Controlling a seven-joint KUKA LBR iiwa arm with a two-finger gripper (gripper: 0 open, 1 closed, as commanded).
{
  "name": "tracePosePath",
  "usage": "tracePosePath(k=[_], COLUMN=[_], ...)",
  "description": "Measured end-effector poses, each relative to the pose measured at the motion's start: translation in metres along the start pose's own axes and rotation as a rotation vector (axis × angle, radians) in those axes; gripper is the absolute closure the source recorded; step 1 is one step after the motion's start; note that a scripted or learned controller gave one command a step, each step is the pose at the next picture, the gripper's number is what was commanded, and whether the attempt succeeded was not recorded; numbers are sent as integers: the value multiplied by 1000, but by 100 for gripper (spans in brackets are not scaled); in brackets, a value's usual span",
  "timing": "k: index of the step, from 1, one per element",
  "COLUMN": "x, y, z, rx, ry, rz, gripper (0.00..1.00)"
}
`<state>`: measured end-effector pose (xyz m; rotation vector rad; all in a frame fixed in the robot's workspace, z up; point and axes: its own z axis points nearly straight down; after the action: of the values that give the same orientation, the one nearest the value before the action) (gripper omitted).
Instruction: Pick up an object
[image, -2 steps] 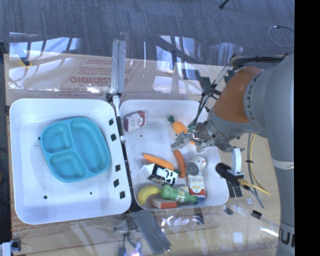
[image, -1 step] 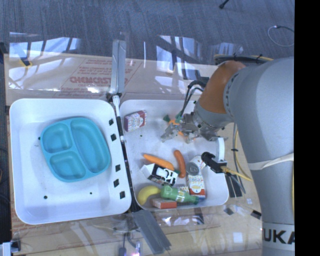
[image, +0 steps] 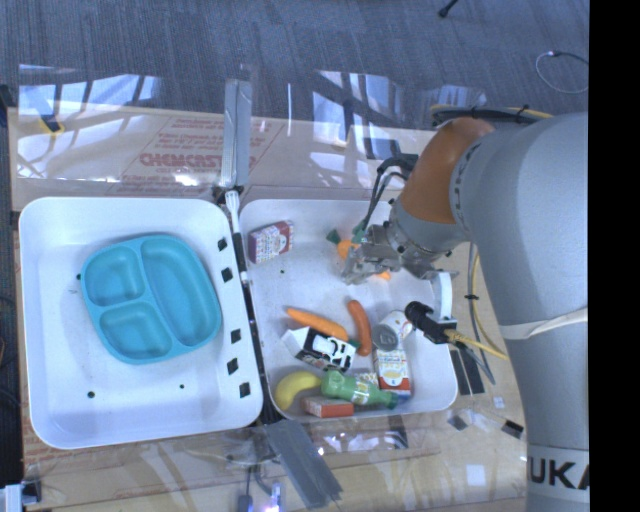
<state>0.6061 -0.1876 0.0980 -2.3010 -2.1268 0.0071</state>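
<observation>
The gripper (image: 367, 262) sits low in the right bin (image: 300, 215), whether it grips anything I cannot tell, a small orange piece (image: 345, 246) touching its far-left side and two carrots (image: 358, 325) lying just beneath it.

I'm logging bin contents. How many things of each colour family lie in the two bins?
Blue: 1, divided plate
Orange: 3, two carrots, small piece
Red or white packs: 4
Yellow: 1, banana
Green: 1, bottle
Total: 10
</observation>
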Motion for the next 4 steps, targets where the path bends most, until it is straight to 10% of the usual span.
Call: tracePosePath(k=[1, 2, 3, 4], x=[0, 1, 1, 2], y=[0, 0, 0, 0], z=[0, -8, -8, -16], rx=[1, 5, 5, 8], ry=[0, 1, 1, 1], rz=[-1, -6, -7, -12], gripper=[0, 100, 0, 100])
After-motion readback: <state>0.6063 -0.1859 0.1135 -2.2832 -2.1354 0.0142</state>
